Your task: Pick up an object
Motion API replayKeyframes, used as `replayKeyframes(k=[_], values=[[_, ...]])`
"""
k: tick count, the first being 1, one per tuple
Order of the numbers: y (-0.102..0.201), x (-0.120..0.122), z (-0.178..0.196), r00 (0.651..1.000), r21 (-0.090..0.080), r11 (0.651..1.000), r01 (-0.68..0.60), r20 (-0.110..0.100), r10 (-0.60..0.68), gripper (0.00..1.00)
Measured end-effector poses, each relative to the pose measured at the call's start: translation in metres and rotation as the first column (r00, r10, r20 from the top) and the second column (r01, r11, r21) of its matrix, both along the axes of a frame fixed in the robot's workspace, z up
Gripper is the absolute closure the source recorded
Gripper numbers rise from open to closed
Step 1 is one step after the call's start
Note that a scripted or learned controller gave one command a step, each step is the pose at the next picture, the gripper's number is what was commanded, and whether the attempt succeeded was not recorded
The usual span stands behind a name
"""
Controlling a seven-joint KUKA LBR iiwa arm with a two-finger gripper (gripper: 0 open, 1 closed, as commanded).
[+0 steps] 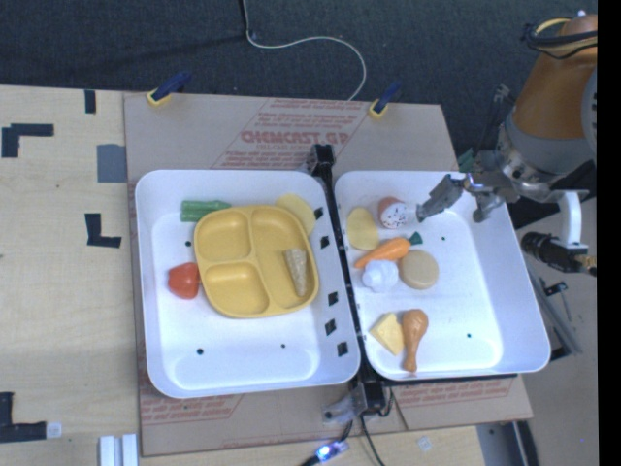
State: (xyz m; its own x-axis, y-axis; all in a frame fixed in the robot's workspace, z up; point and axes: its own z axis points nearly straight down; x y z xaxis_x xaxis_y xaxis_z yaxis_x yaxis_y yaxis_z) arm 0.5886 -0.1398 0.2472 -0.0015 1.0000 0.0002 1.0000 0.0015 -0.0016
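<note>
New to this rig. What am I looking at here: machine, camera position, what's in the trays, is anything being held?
One fixed camera looks down at a slant on a bench with two shallow white bins side by side. The grey and orange machine at the right is a robot arm; its two-finger hand hovers over the upper part of the right bin. Its fingers look spread, with nothing between them, so nothing is held.

The left bin has a yellow divided tray with a pale wedge-like piece in it, a green toy vegetable and a red tomato beside it.

The right bin holds toy food: a carrot, a drumstick, a cheese wedge, a tan round piece and some others.
</note>
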Motion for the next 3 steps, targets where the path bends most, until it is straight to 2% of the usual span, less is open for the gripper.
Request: replayKeyframes(k=[1,2,3], values=[[0.045,-0.079,0.017,1.000,0.002,1.000,-0.002,-0.002,0.002,0.00],[0.096,-0.105,0.119,1.000,0.001,1.000,-0.007,0.011,0.007,0.00],[0.168,-0.104,0.258,1.000,0.003,1.000,-0.010,0.018,0.010,0.00]])
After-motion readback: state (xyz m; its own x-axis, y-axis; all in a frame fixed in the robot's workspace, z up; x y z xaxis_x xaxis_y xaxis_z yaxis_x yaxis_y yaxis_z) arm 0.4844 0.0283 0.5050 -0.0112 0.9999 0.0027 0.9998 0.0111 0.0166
